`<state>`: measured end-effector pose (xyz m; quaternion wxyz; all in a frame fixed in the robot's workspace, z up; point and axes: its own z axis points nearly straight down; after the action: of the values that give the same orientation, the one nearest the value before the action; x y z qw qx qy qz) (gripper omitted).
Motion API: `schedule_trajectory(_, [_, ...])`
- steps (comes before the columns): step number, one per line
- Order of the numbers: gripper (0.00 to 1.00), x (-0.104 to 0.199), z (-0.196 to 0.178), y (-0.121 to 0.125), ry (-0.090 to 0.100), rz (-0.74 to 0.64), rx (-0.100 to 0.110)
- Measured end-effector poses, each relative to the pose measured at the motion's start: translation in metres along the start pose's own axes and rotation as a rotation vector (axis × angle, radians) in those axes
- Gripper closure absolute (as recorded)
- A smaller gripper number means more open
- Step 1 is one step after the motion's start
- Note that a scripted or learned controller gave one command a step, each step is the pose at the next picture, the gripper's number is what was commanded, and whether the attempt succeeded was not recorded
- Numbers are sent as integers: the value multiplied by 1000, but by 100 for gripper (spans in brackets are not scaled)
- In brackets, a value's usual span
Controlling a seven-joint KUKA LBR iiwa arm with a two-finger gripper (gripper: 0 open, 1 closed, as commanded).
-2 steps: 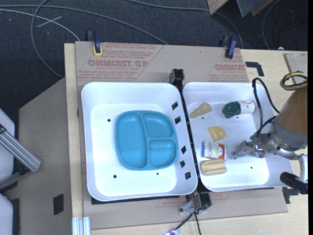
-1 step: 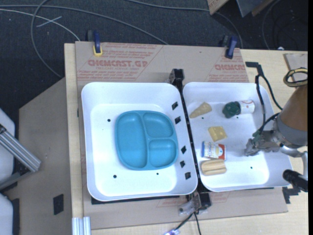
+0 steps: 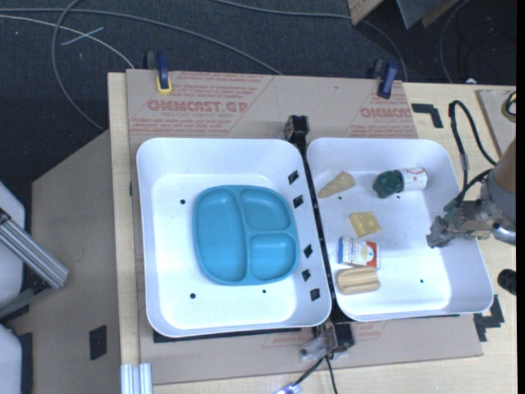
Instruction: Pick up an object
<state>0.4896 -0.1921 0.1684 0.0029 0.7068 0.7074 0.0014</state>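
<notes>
Nothing is picked up yet, as far as I can see from here. The gripper (image 3: 440, 230) sits low at the right edge of the right bin (image 3: 426, 298), roughly halfway down that wall, with the grey arm coming in over the bench from the right. The tool end is dark and blurred; I cannot tell what state it is in, and no object shows in it. The bin floor right by it looks bare.

Candidate objects all lie in the right bin, well apart from the gripper:
- a tan wedge (image 3: 337, 185) near the bin's top-left corner
- a green and white item (image 3: 398, 181) near the top edge, right of the wedge
- a small yellow block (image 3: 365, 224) near the middle
- a white packet with red and blue print (image 3: 358, 253) just below the block
- a tan bun-like piece (image 3: 358, 281) touching or just below the packet, near the bottom-left corner

The left bin (image 3: 160, 302) carries a blue divided plate (image 3: 244, 235), centred, with nothing on it.

Judgement: the task stands at its approach stage. Left to do: move over one object, descend, close on it, lift clear. The yellow block or the green and white item look like the nearest targets from the gripper's side. The packet and bun sit close together, which could spoil a clean grasp there.
</notes>
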Motion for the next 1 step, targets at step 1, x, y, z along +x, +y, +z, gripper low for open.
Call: schedule_trajectory(1, [100, 0, -54, 2, 0, -1, 0])
